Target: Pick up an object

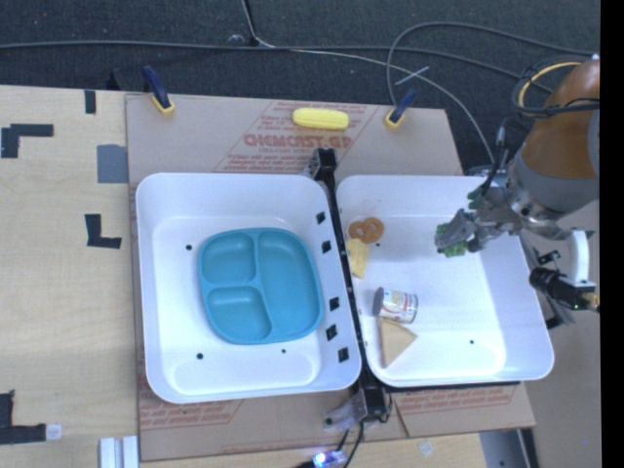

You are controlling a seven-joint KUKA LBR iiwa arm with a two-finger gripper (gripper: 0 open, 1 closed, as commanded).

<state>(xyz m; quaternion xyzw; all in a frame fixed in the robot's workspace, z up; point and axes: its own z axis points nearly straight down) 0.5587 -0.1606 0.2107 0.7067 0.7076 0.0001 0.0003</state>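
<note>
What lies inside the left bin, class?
The left bin holds a blue divided tray lying flat. Whatever sits beneath the tray is covered.

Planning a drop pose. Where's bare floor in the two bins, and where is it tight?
Right bin: bare floor from the can to the right wall, below the gripper. Crowded along the divider: pretzel, yellow piece, can, tan wedge. Left bin: the blue tray takes the centre, leaving bare strips around it.
</note>
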